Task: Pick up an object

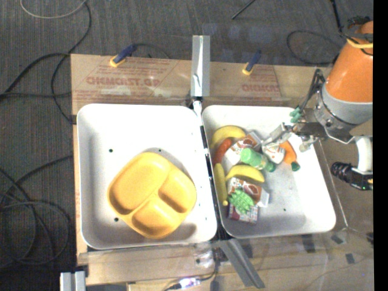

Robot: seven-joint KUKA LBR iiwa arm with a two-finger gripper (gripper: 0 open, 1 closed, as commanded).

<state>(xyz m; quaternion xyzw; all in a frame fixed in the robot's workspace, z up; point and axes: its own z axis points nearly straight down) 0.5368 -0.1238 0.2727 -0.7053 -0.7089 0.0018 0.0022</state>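
The right bin (303, 205) holds a pile of toy food. In it are a yellow banana (227, 133), a red piece (221, 150), a green bottle (252, 158), a second banana (245, 173), a green knobbly toy (240, 200) on a red-and-white packet (253, 194), and an orange carrot (290, 151). My gripper (280, 137) reaches in from the right and hangs low over the pile's right side. It is just above a small white packet (274, 153) and beside the carrot. Nothing can be seen held in it.
A yellow divided plate (153, 193) lies in the left bin (97, 138). A metal post (200, 65) stands behind the wall between the bins. The arm's orange band (354, 71) looms over the right bin's far right corner. Cables lie on the floor around the bench.
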